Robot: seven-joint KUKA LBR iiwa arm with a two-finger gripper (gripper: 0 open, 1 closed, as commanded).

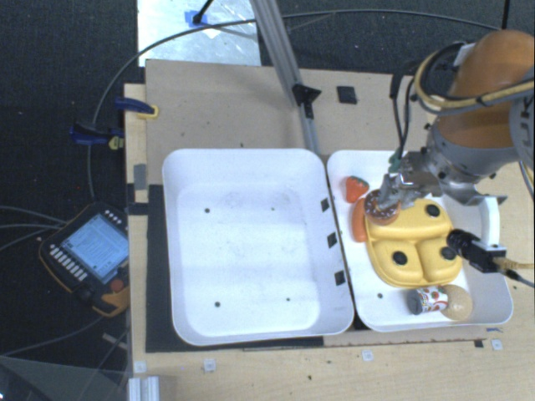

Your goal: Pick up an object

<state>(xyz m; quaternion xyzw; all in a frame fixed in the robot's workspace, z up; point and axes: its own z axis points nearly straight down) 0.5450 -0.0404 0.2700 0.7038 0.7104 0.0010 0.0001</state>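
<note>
The right bin (493, 224) holds a large yellow toy (414, 245) with black dots, and an orange-red object (357, 189) at its upper left. A small printed can (428, 300) and a beige ball (457, 305) lie near the front edge. My gripper (385, 205) hangs low over the yellow toy's upper left corner, just right of the orange-red object. A small dark round shape sits at its tip, and I cannot make out what it is. The grey and orange arm (476, 98) covers the bin's back right corner.
The left bin (242, 241) sits beside the right one, with black clips (332, 239) along the shared wall. A grey metal pole (280, 48) slants in from the top. A handheld pendant (88, 253) lies off the bench at the left. Cables (489, 261) cross the right bin's right edge.
</note>
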